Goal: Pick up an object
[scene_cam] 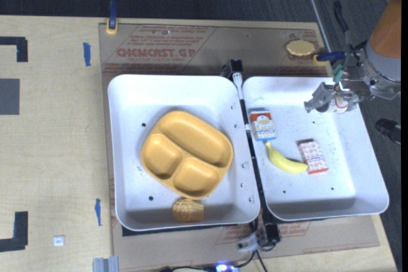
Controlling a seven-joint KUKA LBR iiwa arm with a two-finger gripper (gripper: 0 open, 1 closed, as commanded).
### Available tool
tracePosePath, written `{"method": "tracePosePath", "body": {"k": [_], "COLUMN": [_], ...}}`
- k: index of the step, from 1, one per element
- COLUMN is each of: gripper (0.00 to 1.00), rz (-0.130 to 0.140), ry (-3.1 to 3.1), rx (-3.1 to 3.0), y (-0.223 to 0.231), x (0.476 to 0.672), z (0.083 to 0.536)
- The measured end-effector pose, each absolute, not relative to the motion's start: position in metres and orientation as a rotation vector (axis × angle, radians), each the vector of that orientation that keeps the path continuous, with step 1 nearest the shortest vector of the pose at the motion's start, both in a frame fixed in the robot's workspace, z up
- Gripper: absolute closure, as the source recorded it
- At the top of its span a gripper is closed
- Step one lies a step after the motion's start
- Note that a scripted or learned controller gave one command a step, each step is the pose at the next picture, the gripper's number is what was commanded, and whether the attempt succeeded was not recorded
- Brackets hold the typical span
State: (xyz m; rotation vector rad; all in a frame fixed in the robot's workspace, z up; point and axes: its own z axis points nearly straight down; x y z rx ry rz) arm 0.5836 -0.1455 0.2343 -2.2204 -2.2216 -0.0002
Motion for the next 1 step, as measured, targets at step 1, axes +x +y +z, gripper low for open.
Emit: {"method": "tracePosePath", "body": {"k": [1], "gripper": [0.0], "rz": [-0.001], "ry": [-2.221], "rx": [-2.223], "y": [-0.1541], "x": [0.5092], "z": [0.1146]}}
